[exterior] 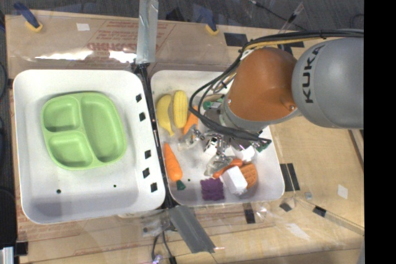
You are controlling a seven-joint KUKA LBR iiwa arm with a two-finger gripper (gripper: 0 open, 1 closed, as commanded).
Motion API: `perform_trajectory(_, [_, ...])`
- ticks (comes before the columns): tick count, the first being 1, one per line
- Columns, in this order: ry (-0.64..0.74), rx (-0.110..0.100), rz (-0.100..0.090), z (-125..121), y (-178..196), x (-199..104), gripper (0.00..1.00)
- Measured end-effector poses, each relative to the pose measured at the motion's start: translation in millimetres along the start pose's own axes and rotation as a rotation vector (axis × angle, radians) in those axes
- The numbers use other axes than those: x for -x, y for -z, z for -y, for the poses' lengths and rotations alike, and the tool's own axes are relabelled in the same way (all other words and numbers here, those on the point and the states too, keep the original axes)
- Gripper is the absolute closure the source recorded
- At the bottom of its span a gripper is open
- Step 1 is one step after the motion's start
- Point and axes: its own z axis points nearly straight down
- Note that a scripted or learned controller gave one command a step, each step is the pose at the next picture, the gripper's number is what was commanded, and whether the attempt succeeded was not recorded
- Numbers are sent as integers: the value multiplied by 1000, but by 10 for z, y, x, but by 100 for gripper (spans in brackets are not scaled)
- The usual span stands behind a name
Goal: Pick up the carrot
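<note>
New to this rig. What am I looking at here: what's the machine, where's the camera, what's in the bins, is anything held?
One camera is fixed above the bench, looking down at a slant. The grey machine with the orange band is a KUKA robot arm reaching in from the right; its gripper hangs over the right bin. I cannot make out whether its fingers are open or shut, and nothing is visibly held.

The left bin holds a green divided tray. The right bin holds toy food: the carrot it is meant to pick up, lying near the bin's left wall, a banana beside a corn cob, a purple block, plus a white and an orange piece partly under the gripper.
</note>
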Motion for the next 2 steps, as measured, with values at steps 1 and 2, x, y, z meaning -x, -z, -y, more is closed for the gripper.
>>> perform_trajectory(1, [360,-17,10,116,-274,449,0])
perform_trajectory(2, [362,-18,13,111,-165,468,100])
